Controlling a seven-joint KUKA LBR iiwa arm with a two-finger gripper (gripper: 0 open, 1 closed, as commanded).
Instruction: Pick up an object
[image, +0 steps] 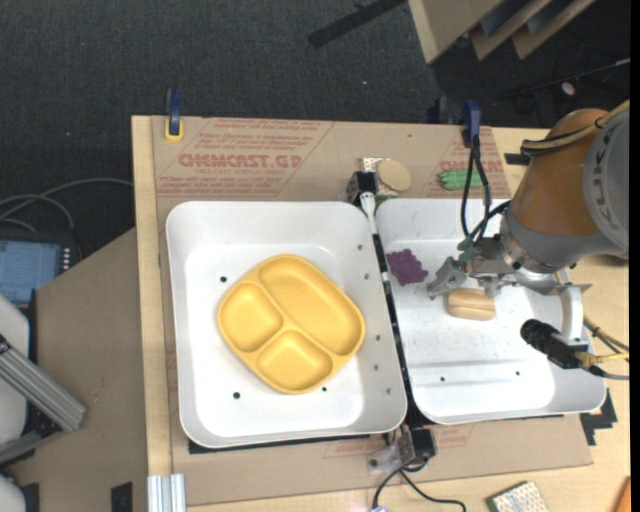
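Note:
A tan oval object like a bread roll (471, 304) lies in the right bin (470, 385), near its middle. A purple bunch of grapes (405, 266) sits at that bin's left side. My gripper (466, 278) hangs over the right bin just above the tan roll, with grey fingers (443, 280) spread out toward the grapes; nothing shows between them. A yellow divided plate (289, 322) lies in the left bin (200, 250).
On the bench behind the bins lie a round tan thing (393, 177) and a small green thing (455, 180). Blue clamps (174, 115) hold the board's back edge. The front half of the right bin is bare white floor.

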